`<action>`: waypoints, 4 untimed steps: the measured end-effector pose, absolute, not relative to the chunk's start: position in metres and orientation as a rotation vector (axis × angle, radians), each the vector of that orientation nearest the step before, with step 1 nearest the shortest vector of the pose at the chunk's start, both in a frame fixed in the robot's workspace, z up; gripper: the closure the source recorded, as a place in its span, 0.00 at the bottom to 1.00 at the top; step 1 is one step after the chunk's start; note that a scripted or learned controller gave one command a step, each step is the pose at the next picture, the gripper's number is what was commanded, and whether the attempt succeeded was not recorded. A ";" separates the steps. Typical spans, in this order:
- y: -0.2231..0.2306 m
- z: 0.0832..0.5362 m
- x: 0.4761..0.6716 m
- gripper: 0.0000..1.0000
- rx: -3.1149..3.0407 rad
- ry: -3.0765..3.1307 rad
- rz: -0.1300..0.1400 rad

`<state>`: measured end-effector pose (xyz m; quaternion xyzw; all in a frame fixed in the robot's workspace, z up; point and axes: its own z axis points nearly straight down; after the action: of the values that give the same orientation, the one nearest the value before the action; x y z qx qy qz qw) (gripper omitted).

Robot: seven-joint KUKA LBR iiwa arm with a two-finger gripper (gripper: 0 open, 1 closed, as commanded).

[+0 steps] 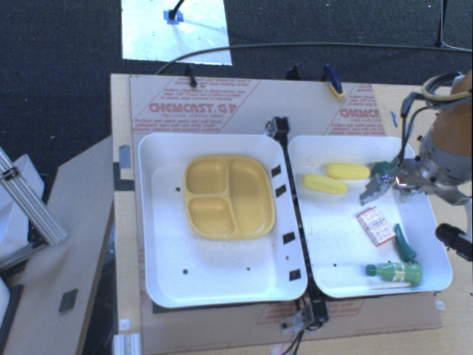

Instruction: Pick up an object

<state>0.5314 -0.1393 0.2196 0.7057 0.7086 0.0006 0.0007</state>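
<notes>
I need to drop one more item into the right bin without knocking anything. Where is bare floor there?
Bare floor in the right bin lies at its near-left, bordered by the divider, the corn cobs above and the red packet and green bottle to the right. It is crowded on the far right, around the pincer.

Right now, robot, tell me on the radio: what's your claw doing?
Claw low over right bin, nothing seen in it. Two corn cobs just left of it, untouched. Red packet nearby below.
</notes>
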 end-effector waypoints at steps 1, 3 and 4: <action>-0.138 0.164 0.541 0.00 2.220 2.225 -0.001; -0.142 0.090 0.544 0.00 2.214 2.215 0.006; -0.145 0.103 0.547 1.00 2.204 2.202 0.011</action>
<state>0.5470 -0.1450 0.1032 0.7075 0.7066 0.0034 0.0130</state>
